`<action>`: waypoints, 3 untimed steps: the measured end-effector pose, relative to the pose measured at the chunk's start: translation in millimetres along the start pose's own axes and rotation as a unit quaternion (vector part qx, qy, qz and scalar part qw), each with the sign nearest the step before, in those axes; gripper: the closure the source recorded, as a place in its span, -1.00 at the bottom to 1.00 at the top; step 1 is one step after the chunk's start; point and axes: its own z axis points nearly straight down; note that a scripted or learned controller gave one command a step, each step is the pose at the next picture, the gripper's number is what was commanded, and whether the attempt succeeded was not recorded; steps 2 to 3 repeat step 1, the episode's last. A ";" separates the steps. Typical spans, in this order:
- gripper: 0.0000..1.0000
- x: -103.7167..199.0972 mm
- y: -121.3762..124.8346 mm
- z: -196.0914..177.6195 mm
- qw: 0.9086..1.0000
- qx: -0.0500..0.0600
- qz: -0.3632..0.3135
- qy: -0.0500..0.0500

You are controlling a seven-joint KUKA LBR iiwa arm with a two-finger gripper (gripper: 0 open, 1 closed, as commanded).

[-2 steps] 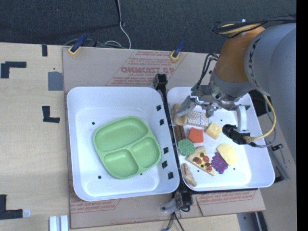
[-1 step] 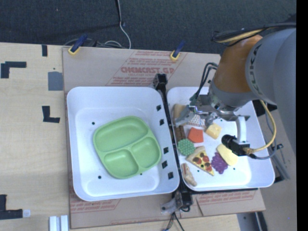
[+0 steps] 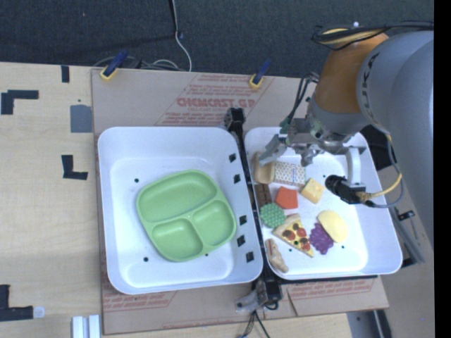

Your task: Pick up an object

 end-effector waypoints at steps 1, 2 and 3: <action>-1.00 25.9 -37.2 0.1 1.000 0.003 0.000 0.000; -1.00 25.9 -37.2 0.1 1.000 0.003 0.000 0.000; -1.00 25.9 -37.2 0.1 1.000 0.003 0.000 0.000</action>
